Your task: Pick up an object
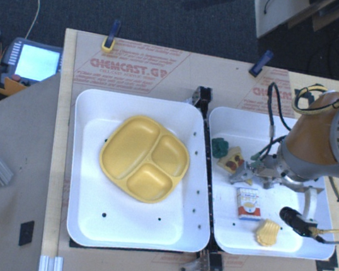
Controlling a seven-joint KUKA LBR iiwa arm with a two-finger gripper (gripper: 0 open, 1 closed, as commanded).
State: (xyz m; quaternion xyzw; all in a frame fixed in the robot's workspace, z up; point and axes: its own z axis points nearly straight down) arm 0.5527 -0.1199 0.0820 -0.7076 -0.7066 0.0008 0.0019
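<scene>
1. Reaching in from the right, the grey arm (314, 140) with its orange band hung over the right bin (231, 229), one of two shallow white bins set side by side on the bench (141, 70).
2. The gripper (254, 175) sat low over the middle of that bin and pointed toward the bins' shared edge.
3. Whether the claw was spread or pressed together could not be told from this angle, and nothing could be seen pinched in it.
4. A small red and yellow item (233, 161) lay just beside the gripper, on the side toward the left bin; whether the two touched could not be told.
5. A dark green lump (220, 147) rested near the right bin's far left corner, just beside the red and yellow item.
6. A white and red carton (248, 203) lay flat on the bin floor, nearer the camera than the gripper and close to it.
7. A pale yellow crinkled piece (267, 233) sat near the front rim of the right bin, just beside the carton.
8. A yellow divided plate (145, 158) with three compartments lay in the middle of the left bin (86, 176), well apart from the gripper.
9. The bench top was brown board with red lettering.
</scene>
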